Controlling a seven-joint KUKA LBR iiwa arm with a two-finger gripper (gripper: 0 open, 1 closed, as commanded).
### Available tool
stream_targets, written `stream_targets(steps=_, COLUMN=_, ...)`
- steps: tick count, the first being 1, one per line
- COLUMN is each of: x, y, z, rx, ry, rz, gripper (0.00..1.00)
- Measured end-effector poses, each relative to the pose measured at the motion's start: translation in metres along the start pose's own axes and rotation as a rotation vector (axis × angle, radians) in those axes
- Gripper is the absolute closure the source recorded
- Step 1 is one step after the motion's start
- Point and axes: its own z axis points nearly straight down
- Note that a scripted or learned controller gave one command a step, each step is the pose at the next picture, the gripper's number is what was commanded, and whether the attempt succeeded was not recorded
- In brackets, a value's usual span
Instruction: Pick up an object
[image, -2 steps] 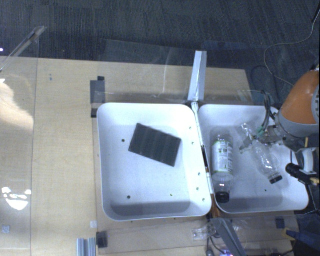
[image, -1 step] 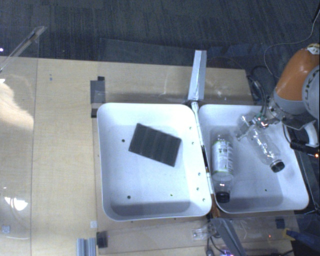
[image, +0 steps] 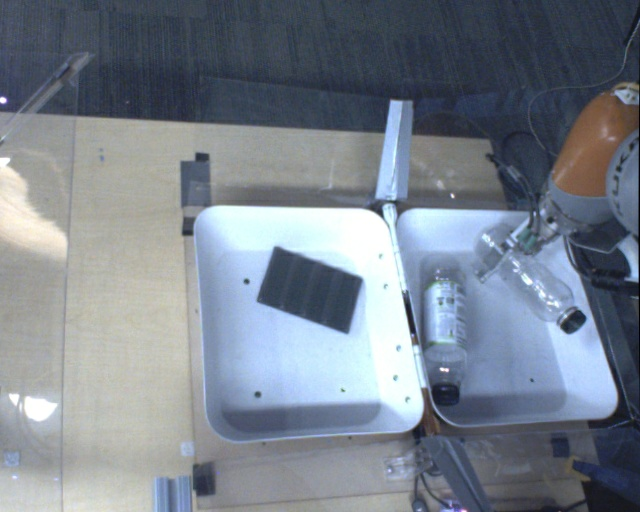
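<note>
A clear plastic bottle (image: 545, 286) with a black cap lies slanted in the right bin (image: 500, 400), its cap pointing to the front right. My gripper (image: 503, 252) hangs low at the bottle's back-left end, either touching it or just above it. A second bottle (image: 445, 312) with a green and white label lies along the right bin's left wall, black cap toward the front. A dark grey rectangular pad (image: 310, 289) lies flat in the left bin (image: 300, 410). Nothing shows lifted off the bin floor.
The arm's orange band (image: 590, 140) and grey wrist come in over the right bin's back right corner. A grey metal post (image: 394, 150) stands behind the seam between the bins. Cables lie at the back right.
</note>
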Motion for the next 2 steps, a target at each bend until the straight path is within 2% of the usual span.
stream_targets(steps=1, x=0.0009, y=0.0004, z=-0.0019, rx=-0.009, ry=0.004, rz=0.048, gripper=0.0)
stream_targets(steps=2, x=-0.0022, y=0.0009, z=-0.0003, rx=-0.004, ry=0.004, rz=0.022, gripper=0.0)
